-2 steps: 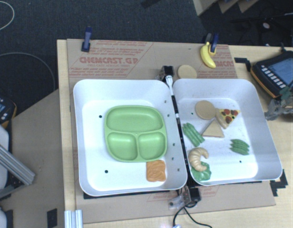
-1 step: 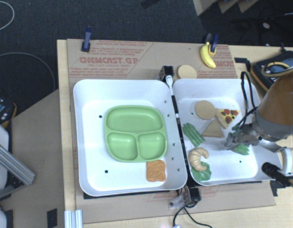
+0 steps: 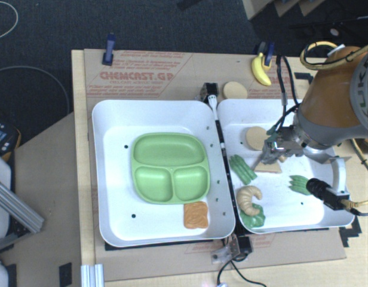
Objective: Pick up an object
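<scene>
While reaching in from three o'clock, hovering over the right bin (image 3: 327, 220).
Holding the gripper (image 3: 272, 153) just above a tan wedge (image 3: 269, 168), with its grip, open or closed, impossible to tell. Sharing that bin with a round biscuit (image 3: 254, 137) at eleven o'clock of the wedge, a green pod (image 3: 242, 168) at nine, and a croissant (image 3: 250, 197) at seven.
</scene>
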Action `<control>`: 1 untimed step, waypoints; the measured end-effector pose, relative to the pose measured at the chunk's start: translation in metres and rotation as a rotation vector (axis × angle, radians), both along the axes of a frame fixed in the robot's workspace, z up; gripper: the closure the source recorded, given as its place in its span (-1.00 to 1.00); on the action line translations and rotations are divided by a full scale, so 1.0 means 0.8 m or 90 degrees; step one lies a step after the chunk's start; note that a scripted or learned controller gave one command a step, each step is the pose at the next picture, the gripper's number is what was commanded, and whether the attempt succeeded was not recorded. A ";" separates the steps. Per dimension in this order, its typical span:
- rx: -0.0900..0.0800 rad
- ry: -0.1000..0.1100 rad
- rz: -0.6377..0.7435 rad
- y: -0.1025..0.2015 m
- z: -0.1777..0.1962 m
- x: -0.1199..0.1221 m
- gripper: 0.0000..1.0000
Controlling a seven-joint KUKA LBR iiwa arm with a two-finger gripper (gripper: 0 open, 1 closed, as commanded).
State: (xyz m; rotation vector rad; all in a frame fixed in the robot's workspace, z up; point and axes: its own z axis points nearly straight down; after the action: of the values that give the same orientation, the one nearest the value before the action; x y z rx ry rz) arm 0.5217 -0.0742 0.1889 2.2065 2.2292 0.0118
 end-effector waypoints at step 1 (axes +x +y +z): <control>0.002 0.008 0.001 0.130 -0.001 -0.034 1.00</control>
State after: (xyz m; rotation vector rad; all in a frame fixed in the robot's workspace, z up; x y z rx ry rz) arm 0.4944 0.0299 0.1878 2.2137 2.2385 0.0008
